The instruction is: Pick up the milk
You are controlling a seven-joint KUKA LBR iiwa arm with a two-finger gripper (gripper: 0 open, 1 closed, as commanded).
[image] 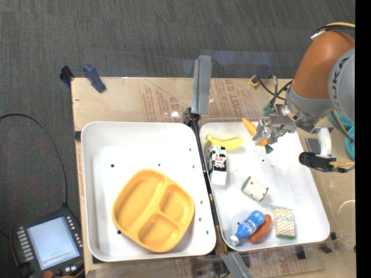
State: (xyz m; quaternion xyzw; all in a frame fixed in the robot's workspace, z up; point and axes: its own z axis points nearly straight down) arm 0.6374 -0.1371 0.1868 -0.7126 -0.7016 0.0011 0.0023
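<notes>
The milk (218, 164) is a small white carton with a black cow pattern. It lies in the right bin (301, 184) against the left wall, just below a yellow banana (225, 142). My gripper (268, 136) hangs over the bin's back edge, up and to the right of the milk and well apart from it. An orange carrot (250, 126) lies right beside the gripper on its left, and a bit of orange shows at the tip. The milk is not in the gripper.
The right bin also holds a small white can (254, 189), a blue bottle (247, 227), a sausage (262, 230) and a green-and-tan box (284, 222). A yellow divided plate (153, 211) sits in the left bin (98, 149). A grey post (202, 88) stands behind the bins.
</notes>
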